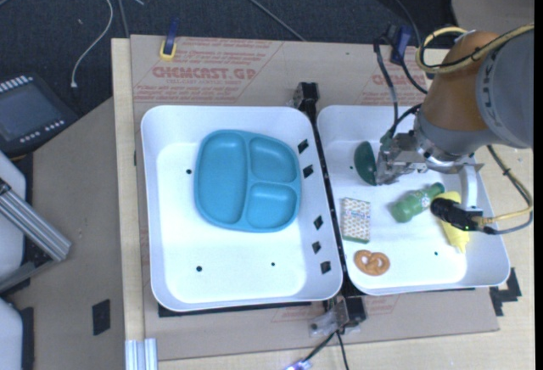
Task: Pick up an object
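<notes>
The right bin (475, 271) holds several small things. A dark green rounded object (365, 163) lies near its left wall. A light green bottle-shaped toy (411, 204) sits in the middle and a yellow piece (459, 232) lies to its right. A patterned flat packet (356, 219) and a brown pretzel (371, 261) are nearer the front. My gripper (393, 166) hangs low over the bin, just right of the dark green object and above the light green toy. The wrist hides its fingertips.
The left bin (170, 266) holds a blue divided plate (248, 180). A black divider (316, 190) with clips runs between the bins. The grey arm with its orange band (458, 97) and its cables covers the right bin's back right part.
</notes>
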`<state>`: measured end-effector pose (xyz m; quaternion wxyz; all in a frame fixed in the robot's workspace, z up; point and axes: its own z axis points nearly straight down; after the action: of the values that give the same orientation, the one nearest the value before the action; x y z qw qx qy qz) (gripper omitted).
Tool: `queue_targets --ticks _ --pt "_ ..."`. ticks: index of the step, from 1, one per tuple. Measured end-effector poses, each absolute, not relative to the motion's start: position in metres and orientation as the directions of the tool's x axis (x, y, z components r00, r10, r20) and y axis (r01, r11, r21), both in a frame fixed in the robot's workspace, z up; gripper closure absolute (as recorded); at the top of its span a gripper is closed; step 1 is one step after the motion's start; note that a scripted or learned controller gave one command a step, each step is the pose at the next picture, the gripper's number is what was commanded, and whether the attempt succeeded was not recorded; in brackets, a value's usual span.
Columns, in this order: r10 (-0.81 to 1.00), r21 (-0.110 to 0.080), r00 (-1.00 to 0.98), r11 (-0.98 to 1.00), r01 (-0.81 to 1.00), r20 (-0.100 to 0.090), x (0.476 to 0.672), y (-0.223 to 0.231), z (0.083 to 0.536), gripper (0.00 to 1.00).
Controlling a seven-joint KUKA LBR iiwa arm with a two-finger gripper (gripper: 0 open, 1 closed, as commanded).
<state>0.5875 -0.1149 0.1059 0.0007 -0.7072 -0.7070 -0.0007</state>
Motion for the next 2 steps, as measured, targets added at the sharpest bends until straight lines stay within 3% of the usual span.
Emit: queue_targets --ticks 2 --pt "1.000 0.007 -0.001 0.001 1.000 -0.001 0.590 -0.121 0.224 1.00"
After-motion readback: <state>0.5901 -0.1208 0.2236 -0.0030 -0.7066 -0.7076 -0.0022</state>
